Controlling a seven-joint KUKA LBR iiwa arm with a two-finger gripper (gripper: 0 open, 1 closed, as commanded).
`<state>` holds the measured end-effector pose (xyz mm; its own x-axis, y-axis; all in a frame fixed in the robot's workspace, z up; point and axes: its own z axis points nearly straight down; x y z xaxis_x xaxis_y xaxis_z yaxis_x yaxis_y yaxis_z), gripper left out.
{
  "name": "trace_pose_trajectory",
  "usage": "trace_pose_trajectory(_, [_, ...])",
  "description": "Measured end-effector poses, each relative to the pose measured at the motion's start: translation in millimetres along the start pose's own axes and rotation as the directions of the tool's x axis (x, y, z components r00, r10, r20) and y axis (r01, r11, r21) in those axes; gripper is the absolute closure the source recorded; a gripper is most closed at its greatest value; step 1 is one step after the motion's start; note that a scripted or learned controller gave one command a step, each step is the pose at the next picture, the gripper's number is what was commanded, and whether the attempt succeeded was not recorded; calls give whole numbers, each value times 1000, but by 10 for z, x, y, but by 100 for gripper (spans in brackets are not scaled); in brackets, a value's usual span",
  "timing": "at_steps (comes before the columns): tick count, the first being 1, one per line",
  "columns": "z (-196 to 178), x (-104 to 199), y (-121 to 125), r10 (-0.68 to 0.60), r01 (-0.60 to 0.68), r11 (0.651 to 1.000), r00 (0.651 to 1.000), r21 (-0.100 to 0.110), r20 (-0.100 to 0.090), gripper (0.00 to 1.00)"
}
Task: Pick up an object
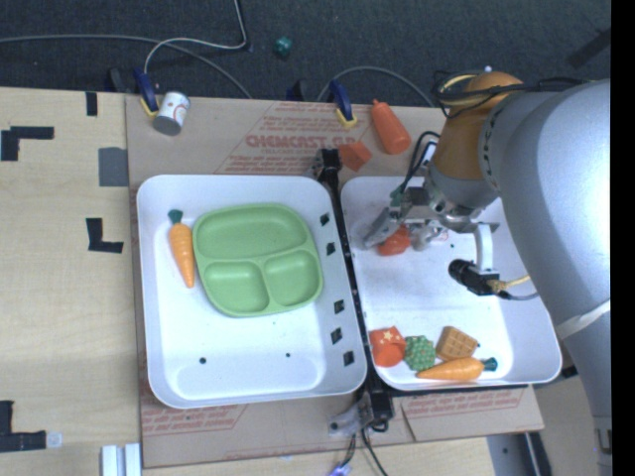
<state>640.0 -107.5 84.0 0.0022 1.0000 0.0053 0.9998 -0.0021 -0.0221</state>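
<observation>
Pincer [393,234] low in right bin [516,310], fingers clamped around red toy [395,244]. Carrot [451,369] lies at bin's front edge.

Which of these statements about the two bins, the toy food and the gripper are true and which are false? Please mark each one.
1. A green divided plate lies in the left bin. True.
2. A toy carrot lies inside one compartment of the green plate. False: it lies on the bin floor, beside the plate's left edge.
3. The gripper is over the right bin, next to a small red object. True.
4. The waffle-like piece sits in the left bin. False: it sits near the front of the right bin, beside another carrot.
5. An orange toy lies on the cardboard behind the bins. True.
</observation>
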Motion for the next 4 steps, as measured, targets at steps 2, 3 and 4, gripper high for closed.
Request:
trace_pose_trajectory(2, [-20, -168, 263, -4, 5, 1000, 1000, -21, 6, 0])
trace_pose_trajectory(3, [-123, -172, 263, -5, 6, 1000, 1000, -22, 10, 100])
trace_pose_trajectory(4, [-120, -170, 262, -6, 6, 1000, 1000, -21, 10, 0])
